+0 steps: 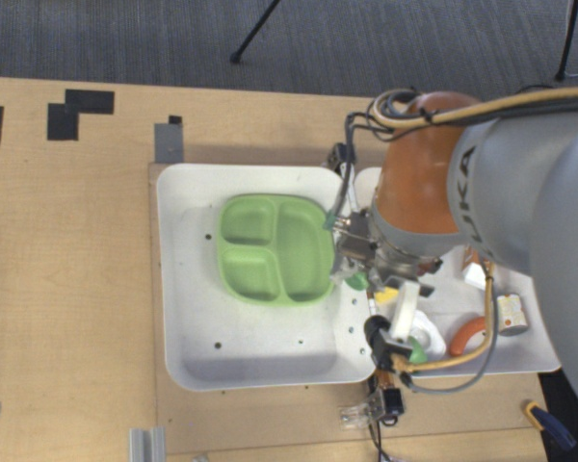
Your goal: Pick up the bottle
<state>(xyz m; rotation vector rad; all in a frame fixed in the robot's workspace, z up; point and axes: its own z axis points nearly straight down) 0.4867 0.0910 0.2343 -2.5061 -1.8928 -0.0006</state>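
Observation:
The arm's orange band and grey wrist hang over the left part of the right bin and cover much of its contents. The gripper points down below the wrist, near the wall between the two bins. Cables and the wrist body hide its tips. A small pale container with a yellow-brown label, possibly the bottle, lies at the bin's right side, apart from the gripper. A white and green object sits just below the gripper.
A green divided plate lies in the left bin. An orange object and a white item lie in the right bin. Black and yellow cables loop over the bin's front edge.

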